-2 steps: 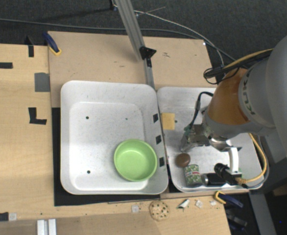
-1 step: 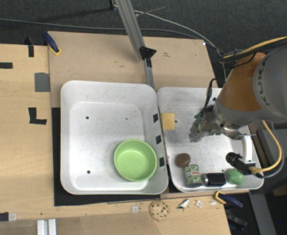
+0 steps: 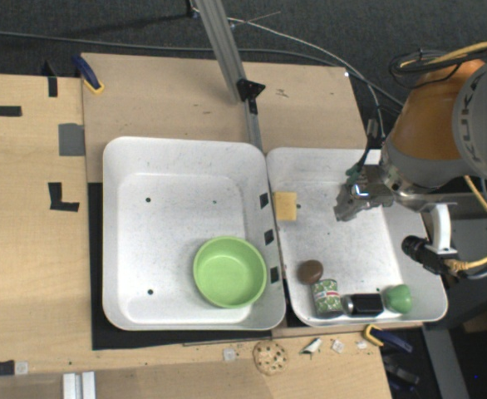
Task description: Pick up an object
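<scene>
Two shallow white bins sit side by side on a pale wooden surface [image 3: 27, 248], both of smooth, speckled plastic with rounded corners. The left bin [image 3: 144, 165] holds a round, glossy lime-green bowl [image 3: 229, 272] near its front right corner. In the right bin [image 3: 310, 169], a small tan, block-shaped piece [image 3: 286, 206] lies against the left wall. Along the front wall stand a small brown rounded object [image 3: 311, 270], a short can with a green label [image 3: 326, 297] whose writing is too small to read, a dark oblong item [image 3: 364, 304] just beside the can, and a green rounded object [image 3: 398, 298] at the corner. The metallic hand [image 3: 353, 199] hangs over the right bin's middle, apart from all of these; whether it is apart or together cannot be told. A speckled cookie-like disc [image 3: 268, 357] lies on the surface in front of the bins.
</scene>
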Robot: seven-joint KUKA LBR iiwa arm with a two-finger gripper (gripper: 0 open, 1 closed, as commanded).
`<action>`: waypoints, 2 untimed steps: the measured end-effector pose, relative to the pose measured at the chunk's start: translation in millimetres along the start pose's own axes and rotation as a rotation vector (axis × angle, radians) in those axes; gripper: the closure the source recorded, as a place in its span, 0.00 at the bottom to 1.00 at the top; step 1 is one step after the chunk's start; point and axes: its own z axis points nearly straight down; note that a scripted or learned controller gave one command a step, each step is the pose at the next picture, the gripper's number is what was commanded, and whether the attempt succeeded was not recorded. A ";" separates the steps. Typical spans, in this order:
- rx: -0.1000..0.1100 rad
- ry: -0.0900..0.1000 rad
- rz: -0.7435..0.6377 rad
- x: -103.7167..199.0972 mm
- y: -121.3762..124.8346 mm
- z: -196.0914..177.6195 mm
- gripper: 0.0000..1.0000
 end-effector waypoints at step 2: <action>0.012 0.002 -0.005 61.4 -4.5 22.6 1.00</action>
